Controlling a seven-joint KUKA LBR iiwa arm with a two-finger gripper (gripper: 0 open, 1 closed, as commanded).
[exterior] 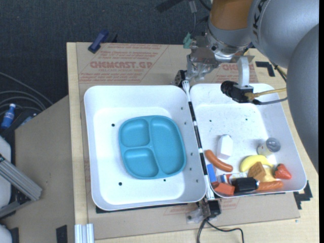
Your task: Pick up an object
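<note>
Up top, end effector [198,71] above the right bin's [238,116] far-left corner, finger state indiscernible.

Wooden bench [76,186] under two white bins, red lettering printed across its far part. Left bin [96,135] holding a blue three-compartment plate [151,147], lying flat near the middle. Right bin [243,120] touching the left one along a shared edge. Small blue clip [98,41] at the bench's far left corner. Dark carpet [61,9] beyond, cables [20,92] at left.
</note>
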